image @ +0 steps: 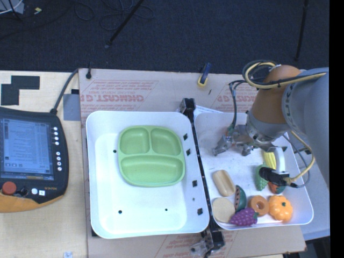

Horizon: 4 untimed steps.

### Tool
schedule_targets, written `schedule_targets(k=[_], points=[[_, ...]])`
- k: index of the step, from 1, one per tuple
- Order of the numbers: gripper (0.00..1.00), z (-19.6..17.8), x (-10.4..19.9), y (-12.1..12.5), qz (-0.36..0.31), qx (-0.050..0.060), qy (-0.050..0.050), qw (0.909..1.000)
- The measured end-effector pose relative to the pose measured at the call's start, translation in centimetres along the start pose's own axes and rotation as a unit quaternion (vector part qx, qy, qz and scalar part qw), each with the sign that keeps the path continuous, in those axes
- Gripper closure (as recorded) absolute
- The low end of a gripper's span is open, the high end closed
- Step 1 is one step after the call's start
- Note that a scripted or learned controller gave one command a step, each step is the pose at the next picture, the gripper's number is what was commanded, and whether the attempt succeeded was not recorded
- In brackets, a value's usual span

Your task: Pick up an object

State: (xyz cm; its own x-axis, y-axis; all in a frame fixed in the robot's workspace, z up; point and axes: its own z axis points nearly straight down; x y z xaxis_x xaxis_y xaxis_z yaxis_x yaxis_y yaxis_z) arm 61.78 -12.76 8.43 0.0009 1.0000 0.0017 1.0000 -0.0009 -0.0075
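Toy foods lie in the right bin [215, 123]: a tan bread roll [223, 181], a round pale bun [221, 209], a watermelon slice [240, 197], purple grapes [243, 217], a donut [259, 204], an orange pumpkin [279, 207], a corn cob [270, 158] and a dark green vegetable [265, 176]. My gripper [232, 148] hangs low over the bin's bare upper floor, above the bread roll and left of the corn. Its fingers are spread open with nothing between them.
The left bin [102, 198] holds a green divided plate [151, 156]. A black divider rail [194, 160] runs between the bins. A teach pendant [29, 155] lies on the bench at far left. Cables loop around the orange wrist [269, 90].
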Motion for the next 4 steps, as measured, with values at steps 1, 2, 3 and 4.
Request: schedule_targets(k=[1, 2, 3, 4], points=[[1.00, -1.3, -0.1, 0.1, 0.001, -0.001, 0.000, 1.0000], [1.00, -5.6, 0.1, 0.5, -0.002, -0.005, -0.001, 1.0000], [1.00, -11.8, 0.7, 0.3, -0.001, -0.006, -0.001, 1.0000], [1.00, -14.5, 0.6, 0.3, -0.001, -0.004, -0.001, 1.0000]])
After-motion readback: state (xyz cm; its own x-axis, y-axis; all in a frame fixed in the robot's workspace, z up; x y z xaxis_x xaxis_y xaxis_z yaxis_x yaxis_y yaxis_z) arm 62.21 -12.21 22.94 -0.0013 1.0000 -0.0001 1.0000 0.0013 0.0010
